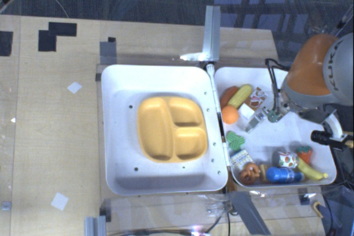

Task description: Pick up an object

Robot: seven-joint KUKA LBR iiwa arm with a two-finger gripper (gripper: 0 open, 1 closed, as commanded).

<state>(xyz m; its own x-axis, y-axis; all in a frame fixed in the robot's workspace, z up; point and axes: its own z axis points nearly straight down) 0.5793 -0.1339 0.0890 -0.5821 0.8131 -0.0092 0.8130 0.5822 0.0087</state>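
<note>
- The grey arm (pixel 315 77) with its orange band enters from the right of the frame and reaches down-left over the right bin (pixel 326 143).
- The hand (pixel 255 120) sits low in the upper-left part of that bin, just beside a small white block (pixel 246 111); I cannot tell whether it grips anything.
- Near it lie a corn cob (pixel 240 96), a red piece (pixel 227 96) under the cob, a small red-and-white packet (pixel 257 99) and an orange ball (pixel 229 115).
- Lower in the bin lie a green toy (pixel 235 140), a pretzel (pixel 249 173), a blue bottle (pixel 283 175), a banana (pixel 310 170), a small printed can (pixel 287 160) and a strawberry (pixel 305 153).
- The left bin (pixel 119 135) holds a yellow divided tray (pixel 171 128), lying flat at its centre.
- Both bins rest on the pale wooden worktop (pixel 55 119).
</note>
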